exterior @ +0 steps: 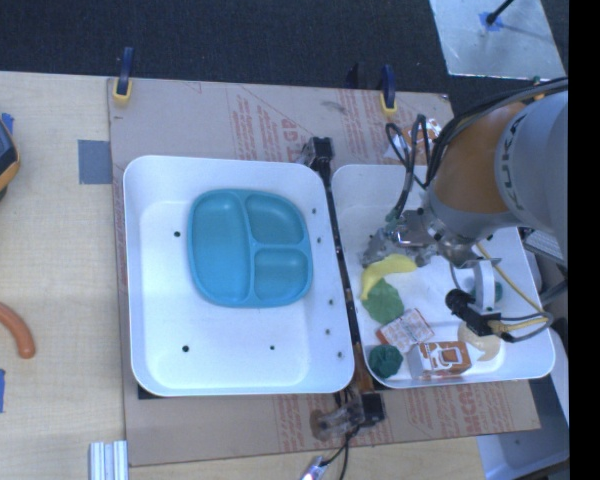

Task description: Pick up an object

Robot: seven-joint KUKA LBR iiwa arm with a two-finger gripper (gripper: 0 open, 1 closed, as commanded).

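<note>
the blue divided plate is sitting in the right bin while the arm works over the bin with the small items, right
Not quite. In the camera view the blue divided plate sits in the left bin, not the right one. The rest holds: the arm works over the right bin, which holds the small items, among them a yellow piece and a green piece.

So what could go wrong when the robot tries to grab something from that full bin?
The gripper sits low in the right bin, right by the yellow banana-like toy and green lump, which touch each other. It might catch both or nudge one away. The packets lie flat, so they may slip. Cables hang near the toys and could snag.
</note>
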